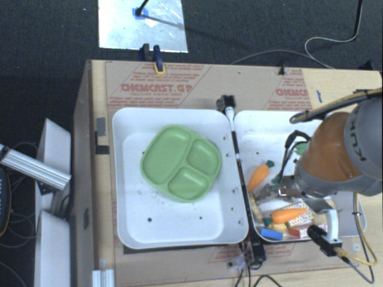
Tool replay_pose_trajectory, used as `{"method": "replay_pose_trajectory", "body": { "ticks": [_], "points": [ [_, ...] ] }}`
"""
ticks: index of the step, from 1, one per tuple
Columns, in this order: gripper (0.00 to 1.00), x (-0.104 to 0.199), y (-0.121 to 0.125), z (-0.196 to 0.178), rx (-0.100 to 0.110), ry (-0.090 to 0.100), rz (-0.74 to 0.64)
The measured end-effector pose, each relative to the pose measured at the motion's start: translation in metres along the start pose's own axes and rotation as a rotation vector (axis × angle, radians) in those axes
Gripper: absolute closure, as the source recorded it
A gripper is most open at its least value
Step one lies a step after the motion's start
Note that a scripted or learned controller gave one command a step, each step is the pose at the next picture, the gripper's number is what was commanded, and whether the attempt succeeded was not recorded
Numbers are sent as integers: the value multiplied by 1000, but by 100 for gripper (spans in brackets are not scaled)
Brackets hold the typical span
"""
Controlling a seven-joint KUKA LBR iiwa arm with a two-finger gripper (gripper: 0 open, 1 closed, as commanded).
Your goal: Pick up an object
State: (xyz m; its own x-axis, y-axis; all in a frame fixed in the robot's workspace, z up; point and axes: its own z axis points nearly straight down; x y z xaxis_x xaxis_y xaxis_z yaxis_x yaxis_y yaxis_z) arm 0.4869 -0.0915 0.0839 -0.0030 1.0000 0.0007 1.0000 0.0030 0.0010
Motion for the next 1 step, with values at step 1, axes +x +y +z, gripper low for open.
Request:
{"method": "replay_pose_trajectory", "body": {
  "ticks": [1],
  "points": [
    [0, -48, 90, -1, -2, -2, 0]
  ]
}}
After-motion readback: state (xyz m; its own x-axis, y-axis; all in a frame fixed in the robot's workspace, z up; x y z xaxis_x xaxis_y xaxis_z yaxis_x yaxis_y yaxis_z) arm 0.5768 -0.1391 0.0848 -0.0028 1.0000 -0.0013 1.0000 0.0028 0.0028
